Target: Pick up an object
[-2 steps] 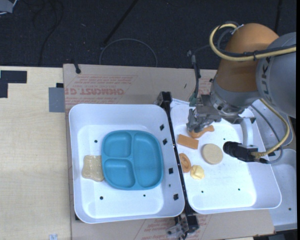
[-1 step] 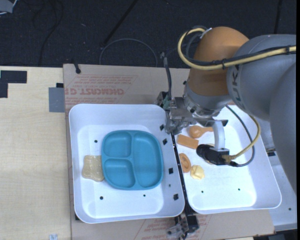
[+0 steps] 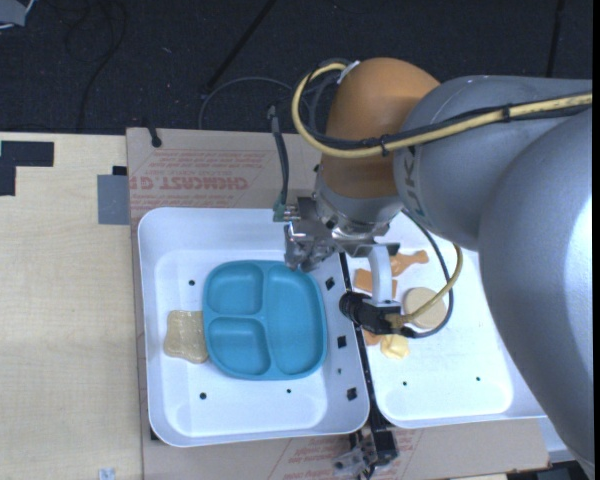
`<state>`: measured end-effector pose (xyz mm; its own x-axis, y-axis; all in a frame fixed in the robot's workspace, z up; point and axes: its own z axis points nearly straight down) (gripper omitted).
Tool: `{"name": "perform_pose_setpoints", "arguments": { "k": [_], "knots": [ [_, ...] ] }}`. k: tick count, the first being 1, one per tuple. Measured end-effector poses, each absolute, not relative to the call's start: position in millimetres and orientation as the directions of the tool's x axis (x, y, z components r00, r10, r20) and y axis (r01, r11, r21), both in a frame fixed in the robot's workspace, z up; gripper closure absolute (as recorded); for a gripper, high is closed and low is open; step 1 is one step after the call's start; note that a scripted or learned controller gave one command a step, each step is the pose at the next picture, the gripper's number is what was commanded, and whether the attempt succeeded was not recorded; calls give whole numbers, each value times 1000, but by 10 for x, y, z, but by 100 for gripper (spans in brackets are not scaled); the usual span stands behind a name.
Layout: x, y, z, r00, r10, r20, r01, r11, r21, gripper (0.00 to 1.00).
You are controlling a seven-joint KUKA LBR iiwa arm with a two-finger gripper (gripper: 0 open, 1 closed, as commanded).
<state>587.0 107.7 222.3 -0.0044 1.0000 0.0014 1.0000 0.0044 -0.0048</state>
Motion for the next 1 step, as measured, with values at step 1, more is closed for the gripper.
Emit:
{"name": "perform_pose_setpoints", "arguments": {
  "k": [1],
  "knots": [
    [5928, 1058, 2322, -5, 1000, 0, 1000, 5, -3, 100]
  ]
}}
